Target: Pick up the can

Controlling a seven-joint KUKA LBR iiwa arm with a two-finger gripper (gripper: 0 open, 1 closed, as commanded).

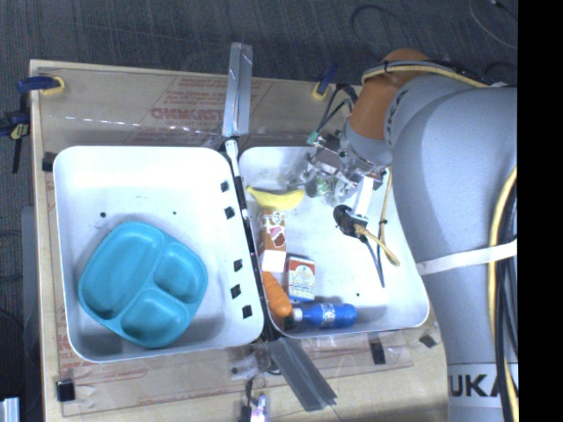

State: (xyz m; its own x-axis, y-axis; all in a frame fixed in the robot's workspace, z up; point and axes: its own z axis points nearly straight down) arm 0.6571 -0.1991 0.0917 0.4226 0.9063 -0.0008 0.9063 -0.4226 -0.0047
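**Layout.** The bench (pixel 132 104) carries two white bins side by side. The left bin (pixel 70 200) contains one blue divided plate (pixel 141 284), which lies in the near half of the bin.

**Right bin.** The right bin (pixel 400 275) contains five items, all grouped along its left wall and near edge:
- A banana (pixel 277 199) lies at the far left, roughly crosswise.
- The can (pixel 274 229) lies just below the banana, close against the left wall. It shows a red-and-brown label. Whether it touches the banana cannot be told.
- A carton (pixel 301 278) with a red top and blue print lies nearer the camera, to the right of the can and apart from it.
- A carrot (pixel 278 298) lies beside the carton's lower left corner, along the left wall.
- A blue bottle (pixel 325 314) lies on its side along the near edge, with its left end next to the carrot tip.

**Arm.** The arm (pixel 457 174) enters from the right and covers the right side of the right bin.

**Gripper.** The gripper (pixel 318 176) is over the far part of the right bin, just right of the banana's right end. It is apart from the can, with the banana between them. Nothing is seen held in it. Whether the claw is apart or together cannot be told.
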